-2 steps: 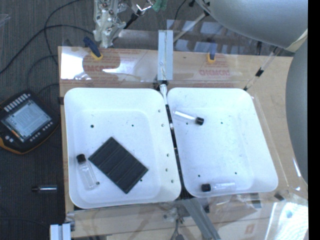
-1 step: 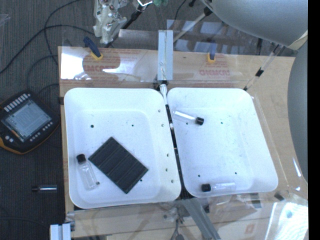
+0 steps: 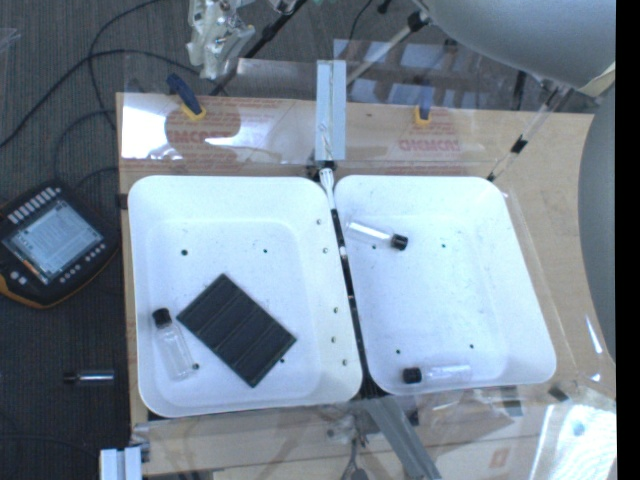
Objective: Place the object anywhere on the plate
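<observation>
Camera view, one entry per item.

- Left bin (image 3: 140, 268): shallow, white. It holds the plate and one vial.
- Plate (image 3: 237, 328): dark, ribbed and rectangular, lying flat and turned cornerwise in the front half of the left bin, nearer the front edge than the back. Nothing rests on its top face.
- Left vial (image 3: 172, 344): clear with a black cap, lying on its side near the front-left corner of the left bin. The cap points toward the back edge. It lies just beside the plate's left corner, on the bin floor and not on the plate. Whether the two touch cannot be told.
- Right bin (image 3: 520, 268): shallow, white. It holds two further vials.
- Back vial (image 3: 377, 235): clear with a black cap, lying on its side near the back-left corner of the right bin.
- Front vial (image 3: 435, 374): clear with a black cap, lying along the front edge of the right bin.
- Arm (image 3: 520, 18): a grey bulk over the back-right corner of the bench, well apart from every vial.
- Gripper: whether it is open or closed cannot be told, and no vial is seen in its hold.

Task status, as a judgement: not begun or not achieved. No object is on the plate. A pick, a carry and a set-down all remain. The left vial is the nearest candidate.
</observation>
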Action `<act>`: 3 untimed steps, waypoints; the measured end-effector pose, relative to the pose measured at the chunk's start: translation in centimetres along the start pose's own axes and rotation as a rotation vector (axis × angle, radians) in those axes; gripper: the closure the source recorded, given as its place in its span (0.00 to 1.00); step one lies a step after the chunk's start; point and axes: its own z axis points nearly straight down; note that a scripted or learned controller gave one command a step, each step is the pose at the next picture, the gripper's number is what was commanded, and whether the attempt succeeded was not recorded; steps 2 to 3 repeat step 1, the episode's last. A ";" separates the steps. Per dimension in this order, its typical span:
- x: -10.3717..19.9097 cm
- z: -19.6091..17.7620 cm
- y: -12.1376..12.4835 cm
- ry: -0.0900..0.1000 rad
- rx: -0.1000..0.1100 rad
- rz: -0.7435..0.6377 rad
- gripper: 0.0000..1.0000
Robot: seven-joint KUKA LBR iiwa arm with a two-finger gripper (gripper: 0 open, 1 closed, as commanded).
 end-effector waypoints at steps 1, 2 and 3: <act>-0.2 -1.1 0.0 -0.008 0.000 0.001 1.00; -0.2 -1.1 0.0 -0.008 0.000 0.001 1.00; -0.2 -1.1 0.0 -0.008 0.000 0.001 1.00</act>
